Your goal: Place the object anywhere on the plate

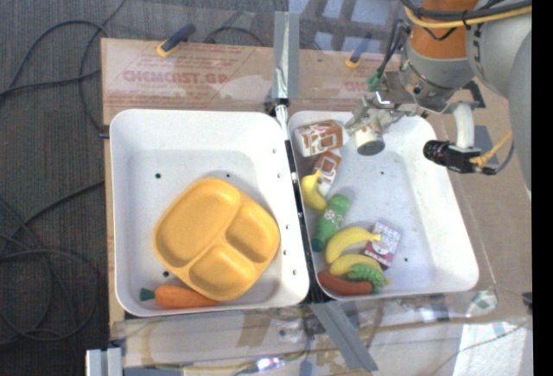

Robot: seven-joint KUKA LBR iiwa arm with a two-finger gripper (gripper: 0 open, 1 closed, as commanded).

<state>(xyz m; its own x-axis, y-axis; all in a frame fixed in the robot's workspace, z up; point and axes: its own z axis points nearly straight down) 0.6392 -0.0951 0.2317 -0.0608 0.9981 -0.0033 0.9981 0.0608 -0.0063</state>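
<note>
White cup (370,139) at the tool (369,125) tip.

Single camera looking down at slant from above bench (190,72), taking in both white bins (138,141); arm (458,11) reaching in from right.

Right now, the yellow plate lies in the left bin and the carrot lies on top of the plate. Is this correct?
Not quite. The yellow plate does lie in the left bin, but the carrot is not on top of it. The camera view shows the carrot on the bin floor, beside the plate's near edge, at the bin's front wall.
</note>
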